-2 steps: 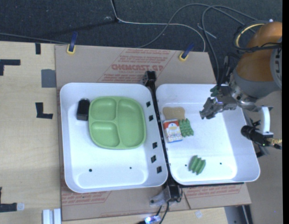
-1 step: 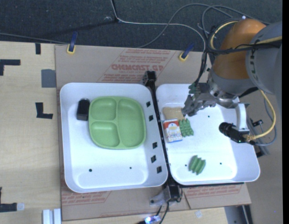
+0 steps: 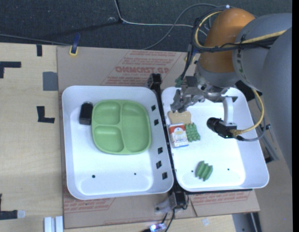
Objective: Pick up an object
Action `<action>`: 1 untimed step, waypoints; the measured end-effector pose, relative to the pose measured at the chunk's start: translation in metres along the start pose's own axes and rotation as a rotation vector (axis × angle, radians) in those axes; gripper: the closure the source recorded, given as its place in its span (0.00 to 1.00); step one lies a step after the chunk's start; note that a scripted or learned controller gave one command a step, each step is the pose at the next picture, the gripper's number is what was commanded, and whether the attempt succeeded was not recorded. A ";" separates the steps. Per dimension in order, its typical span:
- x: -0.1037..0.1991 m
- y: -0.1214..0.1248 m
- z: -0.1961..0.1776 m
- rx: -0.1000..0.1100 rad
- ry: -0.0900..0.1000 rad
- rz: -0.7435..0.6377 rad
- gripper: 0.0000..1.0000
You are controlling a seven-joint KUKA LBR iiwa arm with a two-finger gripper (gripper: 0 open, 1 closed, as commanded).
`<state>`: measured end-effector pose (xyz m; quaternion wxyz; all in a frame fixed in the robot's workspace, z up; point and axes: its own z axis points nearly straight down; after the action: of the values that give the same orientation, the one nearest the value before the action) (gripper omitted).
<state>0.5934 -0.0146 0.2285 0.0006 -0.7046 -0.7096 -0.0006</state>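
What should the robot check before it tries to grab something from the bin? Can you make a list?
1. Gripper is over the right bin: ok.
2. Something lies right below it: ok, a tan block sits at the fingertips.
3. Nothing crowds the block: not ok, a small red and white box and a green toy lie close beside it.
4. Block is away from the bin wall: not ok, it lies near the left wall.
5. Block is already between the fingers: cannot tell.
6. An easier pick exists: ok, another green toy lies alone.
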 end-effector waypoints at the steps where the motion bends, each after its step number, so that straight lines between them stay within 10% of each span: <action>1: 0.055 0.003 0.007 0.002 -0.001 0.001 1.00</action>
<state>0.5957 0.0400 0.2215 0.0012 -0.7048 -0.7094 0.0004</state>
